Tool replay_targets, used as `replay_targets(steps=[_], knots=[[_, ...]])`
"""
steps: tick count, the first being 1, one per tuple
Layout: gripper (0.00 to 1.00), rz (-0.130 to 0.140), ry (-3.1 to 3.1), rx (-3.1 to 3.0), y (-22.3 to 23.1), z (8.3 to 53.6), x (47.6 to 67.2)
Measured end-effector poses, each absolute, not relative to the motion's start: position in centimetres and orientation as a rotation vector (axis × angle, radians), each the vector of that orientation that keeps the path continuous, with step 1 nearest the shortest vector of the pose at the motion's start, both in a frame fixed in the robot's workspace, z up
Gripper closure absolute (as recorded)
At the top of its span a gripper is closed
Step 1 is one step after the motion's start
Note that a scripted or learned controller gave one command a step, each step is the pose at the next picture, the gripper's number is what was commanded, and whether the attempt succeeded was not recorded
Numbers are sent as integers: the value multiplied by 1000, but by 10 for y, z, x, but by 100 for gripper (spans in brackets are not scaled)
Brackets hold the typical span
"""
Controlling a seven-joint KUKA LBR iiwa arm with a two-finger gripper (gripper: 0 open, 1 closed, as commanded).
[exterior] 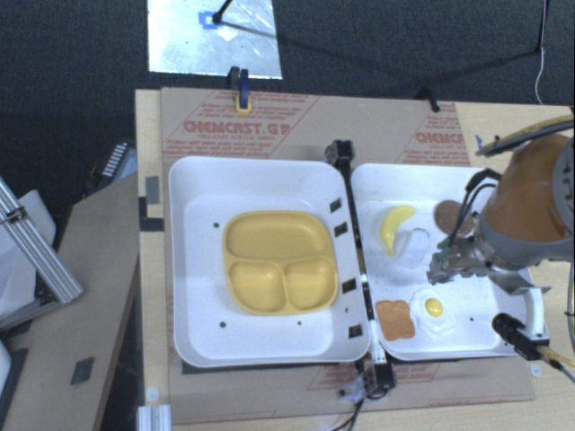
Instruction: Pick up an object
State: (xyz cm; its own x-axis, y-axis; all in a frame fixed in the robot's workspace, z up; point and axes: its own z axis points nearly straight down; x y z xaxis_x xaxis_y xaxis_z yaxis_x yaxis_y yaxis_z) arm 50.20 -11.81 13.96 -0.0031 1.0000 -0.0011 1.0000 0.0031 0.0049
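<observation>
The right bin [449, 176] holds a yellow banana [395, 224], a brown round piece [447, 214], a slice of toast [394, 319], a fried egg [434, 310] and a pale, see-through item [410, 243]. My gripper [443, 268] hangs low over the middle of this bin, just right of the see-through item and above the egg. I see nothing held in it. The arm [530, 206] covers the bin's right side.
The left bin [193, 241] carries a yellow three-compartment tray [277, 260]. A black divider with clips [352, 241] runs between the two bins. Cardboard [269, 124] lies under both bins on the bench.
</observation>
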Motion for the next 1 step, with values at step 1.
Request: replay_targets(steps=[1], knots=[[100,4,2223,2214,-120,182,504]])
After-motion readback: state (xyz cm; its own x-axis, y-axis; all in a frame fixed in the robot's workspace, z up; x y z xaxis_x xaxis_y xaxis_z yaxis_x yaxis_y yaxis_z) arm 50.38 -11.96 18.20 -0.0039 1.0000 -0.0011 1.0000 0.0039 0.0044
